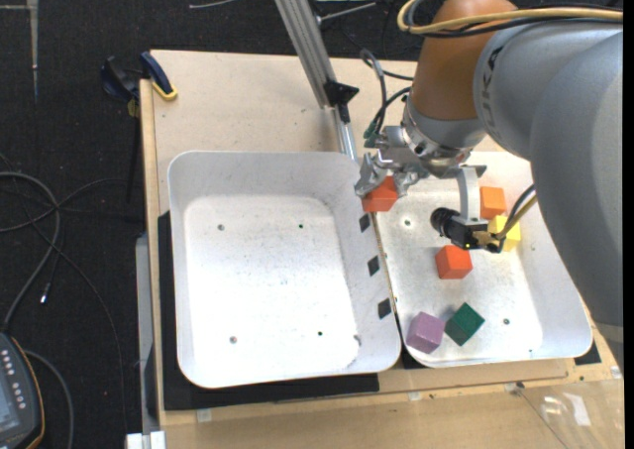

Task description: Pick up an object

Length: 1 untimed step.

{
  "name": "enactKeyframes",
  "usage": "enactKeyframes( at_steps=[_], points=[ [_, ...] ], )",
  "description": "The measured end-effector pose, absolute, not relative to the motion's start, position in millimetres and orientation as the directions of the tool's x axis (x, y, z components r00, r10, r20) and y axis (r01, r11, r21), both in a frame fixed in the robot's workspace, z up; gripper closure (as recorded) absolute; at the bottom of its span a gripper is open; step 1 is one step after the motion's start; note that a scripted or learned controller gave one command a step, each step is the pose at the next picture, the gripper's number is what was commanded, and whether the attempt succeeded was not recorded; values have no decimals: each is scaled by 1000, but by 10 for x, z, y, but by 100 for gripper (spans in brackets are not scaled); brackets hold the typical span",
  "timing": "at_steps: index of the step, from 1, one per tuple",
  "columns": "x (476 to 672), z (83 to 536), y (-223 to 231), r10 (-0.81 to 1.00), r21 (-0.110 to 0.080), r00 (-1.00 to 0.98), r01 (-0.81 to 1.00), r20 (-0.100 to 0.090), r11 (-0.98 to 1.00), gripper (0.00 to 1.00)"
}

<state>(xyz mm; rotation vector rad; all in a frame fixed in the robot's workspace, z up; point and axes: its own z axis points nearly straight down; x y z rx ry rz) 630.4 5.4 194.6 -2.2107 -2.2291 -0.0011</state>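
My gripper (384, 184) hangs over the left rim of the right bin (555, 333), under the orange wrist band. An orange-red block (379, 198) sits between its grey fingers (368, 177), and the gripper is shut on it. The block hangs at the divide between the two bins. In the right bin lie another orange-red block (454, 262), an orange block (492, 201), a yellow piece (510, 235), a purple block (426, 331) and a green block (464, 323).
The left bin (188, 239) lies beside the right one. A slanted metal rail (297, 21) runs down from the top to the bins' back edge. The bulky grey arm (565, 120) covers the right bin's far right part.
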Motion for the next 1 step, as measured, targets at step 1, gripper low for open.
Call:
enactKeyframes(
  at_steps=[1],
  points=[
    [6625,1988,682,1000,3,-8,1000,3,8,100]
  ],
)
